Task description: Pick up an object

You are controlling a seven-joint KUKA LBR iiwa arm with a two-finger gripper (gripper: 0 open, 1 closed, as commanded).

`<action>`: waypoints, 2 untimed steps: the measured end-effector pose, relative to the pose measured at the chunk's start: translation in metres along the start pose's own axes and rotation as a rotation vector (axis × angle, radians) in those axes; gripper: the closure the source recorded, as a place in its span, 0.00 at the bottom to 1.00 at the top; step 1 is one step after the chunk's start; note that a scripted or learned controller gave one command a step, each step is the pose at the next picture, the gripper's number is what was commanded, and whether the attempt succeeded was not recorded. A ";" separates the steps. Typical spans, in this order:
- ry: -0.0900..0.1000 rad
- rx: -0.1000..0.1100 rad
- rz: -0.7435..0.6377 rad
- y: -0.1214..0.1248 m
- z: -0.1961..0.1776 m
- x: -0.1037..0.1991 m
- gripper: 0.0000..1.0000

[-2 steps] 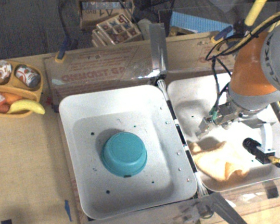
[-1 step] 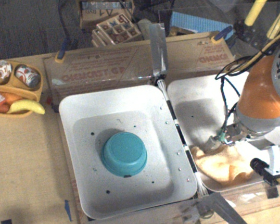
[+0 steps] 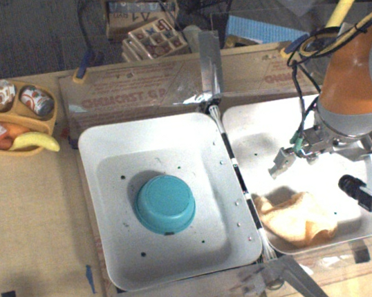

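A teal bowl (image 3: 165, 203) sits upside down in the middle of the left bin (image 3: 103, 157). A tan, floppy, cloth-like thing (image 3: 291, 217) lies in the front left corner of the right bin (image 3: 252, 127). My gripper (image 3: 281, 161) hangs over the middle of the right bin, pointing left, above and just behind the tan thing. Nothing shows between its tips.
A yellow tray (image 3: 1, 128) with toy food and a banana (image 3: 35, 141) rests on the bench at the far left. A cardboard wall (image 3: 135, 93) runs behind both bins. Clutter of boxes lies beyond it.
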State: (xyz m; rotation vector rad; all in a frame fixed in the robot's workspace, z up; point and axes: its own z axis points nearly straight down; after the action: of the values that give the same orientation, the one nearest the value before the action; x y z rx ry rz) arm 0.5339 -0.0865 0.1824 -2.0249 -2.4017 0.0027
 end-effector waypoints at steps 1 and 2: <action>0.002 -0.008 0.145 -0.035 0.095 -0.037 0.00; 0.000 -0.012 0.152 -0.034 0.086 -0.040 1.00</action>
State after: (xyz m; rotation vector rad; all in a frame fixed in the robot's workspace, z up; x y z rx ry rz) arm 0.5068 -0.1323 0.0961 -2.2066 -2.2472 -0.0109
